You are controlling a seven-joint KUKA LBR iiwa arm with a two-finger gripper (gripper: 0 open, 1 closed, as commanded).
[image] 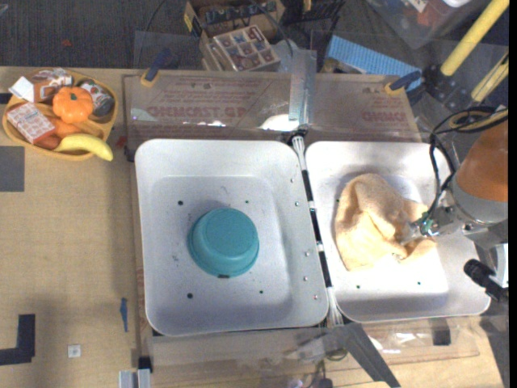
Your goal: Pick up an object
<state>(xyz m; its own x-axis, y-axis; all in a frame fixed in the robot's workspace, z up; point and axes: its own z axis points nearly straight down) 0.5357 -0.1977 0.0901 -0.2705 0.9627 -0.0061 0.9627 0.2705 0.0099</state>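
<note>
A crumpled tan cloth [370,221] lies in the right bin [380,297]. An upturned teal bowl [224,241] sits in the middle of the left bin [161,176]. My gripper [420,228] is down at the cloth's right edge, touching or pressing into the fabric. The grey arm with its orange band [488,172] comes in from the right above it.
A yellow dish of toy food [58,115] with a banana and a pumpkin stands on the bench at the far left. Clear plastic panels [218,95] rise behind both bins. Boxes and clutter lie beyond them.
</note>
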